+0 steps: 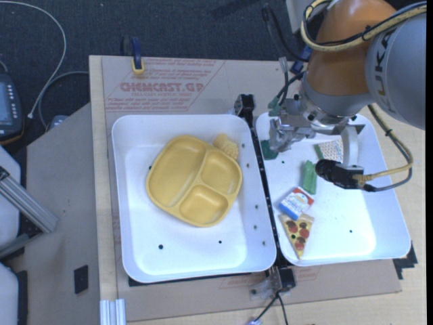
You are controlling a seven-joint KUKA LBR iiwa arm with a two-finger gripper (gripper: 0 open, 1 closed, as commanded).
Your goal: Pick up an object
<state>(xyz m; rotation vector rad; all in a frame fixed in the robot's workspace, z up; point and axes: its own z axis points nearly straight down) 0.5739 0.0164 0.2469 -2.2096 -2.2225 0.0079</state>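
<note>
Arm point(365, 53) hangs over the right bin point(379, 239); nothing looks lifted yet. Beside that bin, the left one holds a yellow plate point(195, 180). Gripper point(287, 135), grip impossible to tell, hovers near the green block point(309, 176), above the pizza toy point(298, 230).
</note>
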